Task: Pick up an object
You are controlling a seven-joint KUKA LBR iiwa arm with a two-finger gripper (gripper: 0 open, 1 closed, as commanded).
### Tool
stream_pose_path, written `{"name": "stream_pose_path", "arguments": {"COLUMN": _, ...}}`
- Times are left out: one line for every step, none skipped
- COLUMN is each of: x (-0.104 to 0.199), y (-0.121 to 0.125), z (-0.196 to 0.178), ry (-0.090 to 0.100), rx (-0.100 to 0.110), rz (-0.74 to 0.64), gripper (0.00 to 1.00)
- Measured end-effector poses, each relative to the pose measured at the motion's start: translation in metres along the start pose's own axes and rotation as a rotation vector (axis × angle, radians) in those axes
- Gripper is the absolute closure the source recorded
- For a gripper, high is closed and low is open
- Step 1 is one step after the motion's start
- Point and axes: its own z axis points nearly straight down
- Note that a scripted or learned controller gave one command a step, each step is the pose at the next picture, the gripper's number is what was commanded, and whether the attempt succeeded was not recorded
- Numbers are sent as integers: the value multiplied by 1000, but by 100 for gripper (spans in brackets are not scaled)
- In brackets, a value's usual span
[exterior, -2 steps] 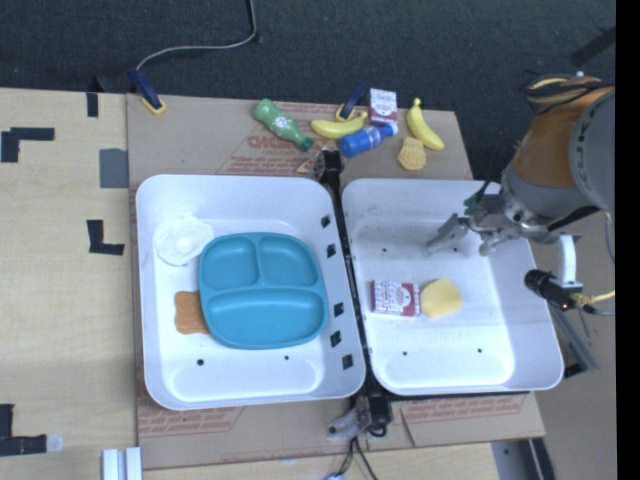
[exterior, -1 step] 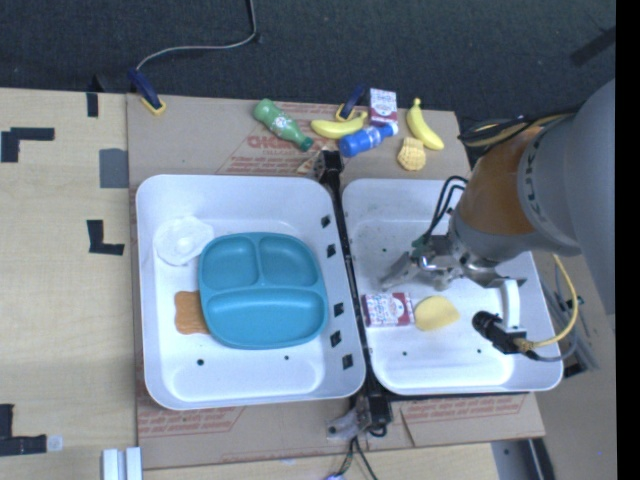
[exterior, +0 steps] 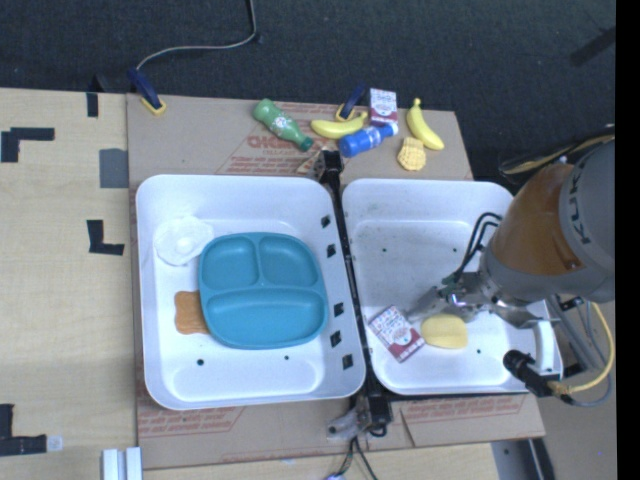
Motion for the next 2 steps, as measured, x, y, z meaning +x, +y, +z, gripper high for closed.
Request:
{"name": "stream_pose_path", "arguments": {"x": 0, "y": 1, "z": -10, "ry": -2, "rx": -2, "rz": 0, "gripper": 100}}
{"name": "stream_pose_path", "arguments": {"x": 0, "y": 1, "z": -10, "ry": -1, "rx": -2, "rz": 0, "gripper": 0}}
